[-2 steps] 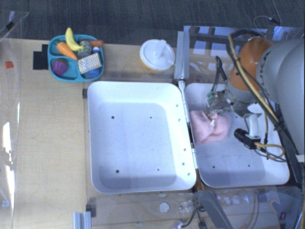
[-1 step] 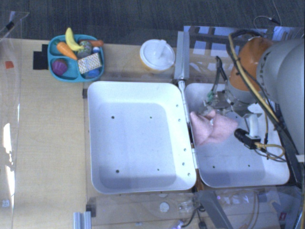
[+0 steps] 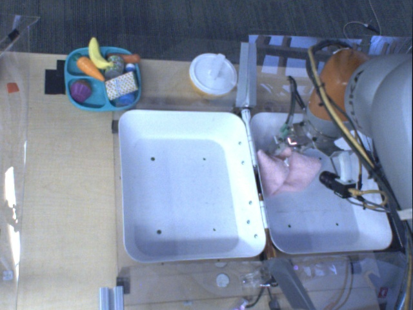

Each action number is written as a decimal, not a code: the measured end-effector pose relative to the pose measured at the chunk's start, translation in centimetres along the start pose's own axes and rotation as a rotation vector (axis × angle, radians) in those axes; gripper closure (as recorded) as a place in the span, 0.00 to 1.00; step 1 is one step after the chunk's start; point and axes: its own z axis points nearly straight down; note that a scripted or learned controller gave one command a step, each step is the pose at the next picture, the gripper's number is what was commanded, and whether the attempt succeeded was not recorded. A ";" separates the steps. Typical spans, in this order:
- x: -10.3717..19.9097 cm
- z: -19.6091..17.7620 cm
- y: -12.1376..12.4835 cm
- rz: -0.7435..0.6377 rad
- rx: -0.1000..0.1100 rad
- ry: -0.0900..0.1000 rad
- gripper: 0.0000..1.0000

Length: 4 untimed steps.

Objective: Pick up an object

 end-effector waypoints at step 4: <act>-1.1 -0.1 -1.5 -0.456 -0.004 -0.001 0.00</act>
